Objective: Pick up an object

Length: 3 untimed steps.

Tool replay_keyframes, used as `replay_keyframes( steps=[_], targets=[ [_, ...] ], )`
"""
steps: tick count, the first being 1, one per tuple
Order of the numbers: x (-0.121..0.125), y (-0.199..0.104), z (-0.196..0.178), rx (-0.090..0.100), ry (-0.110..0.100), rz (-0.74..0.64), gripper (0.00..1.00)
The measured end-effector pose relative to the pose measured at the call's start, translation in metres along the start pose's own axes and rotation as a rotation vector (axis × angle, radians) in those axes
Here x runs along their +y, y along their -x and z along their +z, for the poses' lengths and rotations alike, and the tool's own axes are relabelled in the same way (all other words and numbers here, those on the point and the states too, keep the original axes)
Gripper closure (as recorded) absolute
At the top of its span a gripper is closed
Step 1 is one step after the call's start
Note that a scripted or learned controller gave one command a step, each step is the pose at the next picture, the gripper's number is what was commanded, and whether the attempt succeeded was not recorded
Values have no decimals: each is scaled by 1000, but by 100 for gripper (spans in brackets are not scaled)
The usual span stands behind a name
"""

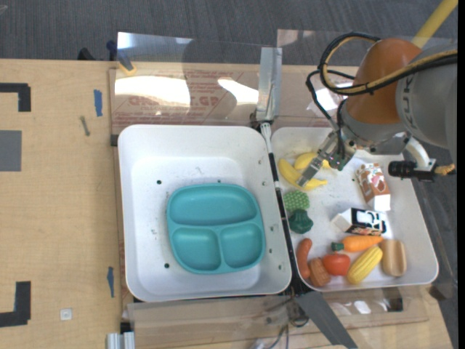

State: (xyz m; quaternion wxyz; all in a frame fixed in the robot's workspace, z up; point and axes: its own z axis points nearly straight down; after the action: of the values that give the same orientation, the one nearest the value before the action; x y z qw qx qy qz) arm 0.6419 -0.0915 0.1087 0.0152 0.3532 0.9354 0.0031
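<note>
The claw (pixel 317 164) is low in the right bin (pixel 425 257), right over the bananas (pixel 292 170), probably because it aims to take one. I cannot tell how it stands or whether it holds anything. The left bin (pixel 138 158) carries a teal tray (pixel 215 226).

Two shallow white bins are seen side by side on the table (pixel 51 195). In the left bin (pixel 138 158) a teal three-compartment tray (pixel 215 226) is laid flat. The hand (pixel 317 167) is lowered into the far left part of the right bin (pixel 425 257), directly over a yellow banana (pixel 293 171). Just near of the banana a green broccoli (pixel 298 211) is found. Along the near edge a red sausage (pixel 304 250), a tomato (pixel 336 264), a corn cob (pixel 365 263), a carrot (pixel 360 243) and a hot dog bun (pixel 393 257) are clustered.
</note>
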Motion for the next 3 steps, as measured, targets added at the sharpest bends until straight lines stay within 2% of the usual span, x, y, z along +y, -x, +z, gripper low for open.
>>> replay_keyframes(
  steps=[1,2,3],
  targets=[
    [1,4,7,0,4,120,0],
    [-17,-8,20,20,-16,281,0],
    [-14,-6,7,13,-11,277,100]
  ],
)
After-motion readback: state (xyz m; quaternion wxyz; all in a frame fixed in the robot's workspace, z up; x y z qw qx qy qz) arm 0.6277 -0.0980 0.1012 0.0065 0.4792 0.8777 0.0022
